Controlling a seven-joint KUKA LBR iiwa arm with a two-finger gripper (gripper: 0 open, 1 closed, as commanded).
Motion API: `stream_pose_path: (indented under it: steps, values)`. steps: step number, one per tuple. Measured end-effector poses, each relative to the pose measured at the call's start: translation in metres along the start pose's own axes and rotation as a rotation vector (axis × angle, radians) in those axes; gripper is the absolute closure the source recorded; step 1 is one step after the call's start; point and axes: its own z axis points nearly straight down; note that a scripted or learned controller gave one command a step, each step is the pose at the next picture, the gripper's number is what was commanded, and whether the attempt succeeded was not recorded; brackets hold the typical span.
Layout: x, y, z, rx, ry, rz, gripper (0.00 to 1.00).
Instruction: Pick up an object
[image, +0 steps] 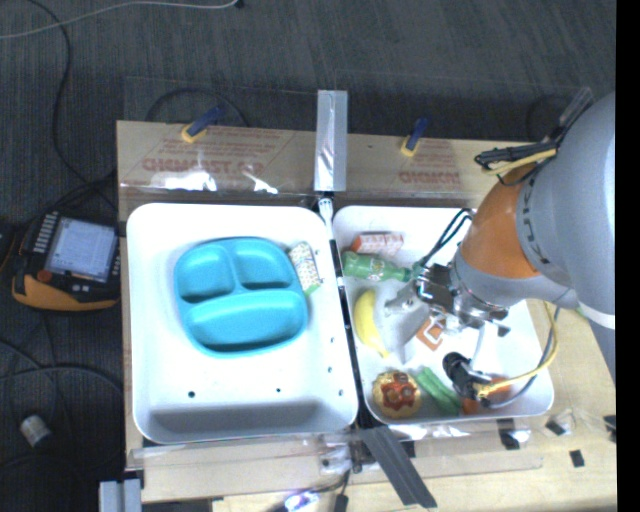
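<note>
Two shallow white bins sit side by side in the middle of the frame. In the left bin (150, 400) lies a blue divided tray (240, 293), with a small patterned packet (305, 266) at its upper right corner. The right bin (535, 398) holds the clutter: a green bottle (375, 267) near the top, a red-and-white packet (378, 241) just above it, a yellow banana (367, 320) along the left wall, a red and yellow round toy (396, 392) at the lower left, and a green piece (436, 388) beside it. The grey arm with its orange band (500, 240) comes in from the right edge, and the gripper (432, 315) hangs over the middle of the right bin, close to the banana and bottle; whether it is spread or pinching anything I cannot tell
</note>
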Motion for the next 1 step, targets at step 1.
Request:
stream_pose_path:
  steps: [1]
  values:
    - [-0.0344,0.0039,0.0063,-0.030,0.011,-0.254,0.00]
